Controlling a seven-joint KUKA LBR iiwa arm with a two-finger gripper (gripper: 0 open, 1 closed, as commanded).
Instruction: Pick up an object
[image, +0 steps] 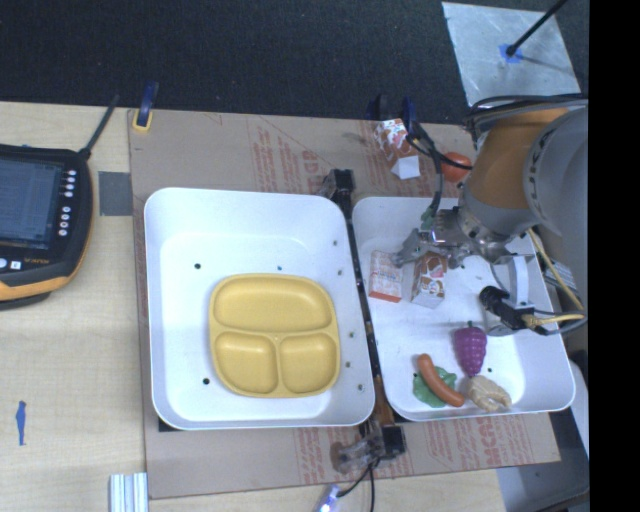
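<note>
Right bin (560, 385) holds everything loose; left bin (170, 300) has the yellow divided tray (273, 333) lying flat in it. Gripper (432, 247) is low over the upper part of the right bin, arm coming in from the right. Small brown and white packet (431, 277) sits right under the fingertips, looks touching or nearly so, can't tell if it's actually between the fingers. Finger spread: cannot tell, metal parts blur together. Packet long axis runs roughly up-down in the view, slightly tilted. White and red packet (386, 277) just beside it to the left, same rough orientation, near the bin's left wall. Well below the gripper: purple grapes (470, 348), orange sausage (439, 380) lying diagonal on a green leaf (430, 393), beige lump (488, 393) beside it at the lower edge
</note>
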